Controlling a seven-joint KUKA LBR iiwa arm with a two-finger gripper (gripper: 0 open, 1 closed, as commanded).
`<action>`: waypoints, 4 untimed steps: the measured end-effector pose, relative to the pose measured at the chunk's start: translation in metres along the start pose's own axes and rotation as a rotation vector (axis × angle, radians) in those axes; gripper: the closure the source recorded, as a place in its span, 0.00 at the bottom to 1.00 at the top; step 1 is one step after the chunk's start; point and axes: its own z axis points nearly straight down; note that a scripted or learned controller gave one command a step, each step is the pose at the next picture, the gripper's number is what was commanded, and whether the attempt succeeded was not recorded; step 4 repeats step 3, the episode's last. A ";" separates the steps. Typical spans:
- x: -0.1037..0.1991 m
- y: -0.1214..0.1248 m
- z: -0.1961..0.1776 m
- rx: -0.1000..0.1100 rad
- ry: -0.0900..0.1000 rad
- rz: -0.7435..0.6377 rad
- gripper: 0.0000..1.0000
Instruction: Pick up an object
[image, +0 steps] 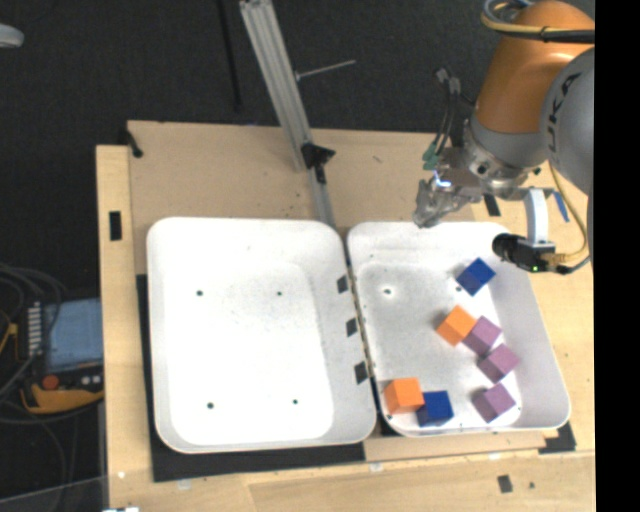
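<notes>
From my console I count two white bins — the left bin (245, 335) and the right bin (400, 300), side by side on the bench. The blocks number seven in all, every one of them in the right bin. Two are blue: one blue block (476, 276) toward the far side, another blue block (435, 408) at the near edge. Two are orange — one orange block (456, 325) mid-bin and a second orange block (404, 394) touching the near blue one. Three are purple: a purple block (483, 335), another purple block (499, 361) and a third purple block (493, 401).
</notes>
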 end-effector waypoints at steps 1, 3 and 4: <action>0.046 0.014 0.006 0.004 0.000 0.001 1.00; 0.150 0.020 0.038 0.008 0.001 0.000 1.00; 0.150 0.020 0.038 0.008 0.001 0.000 1.00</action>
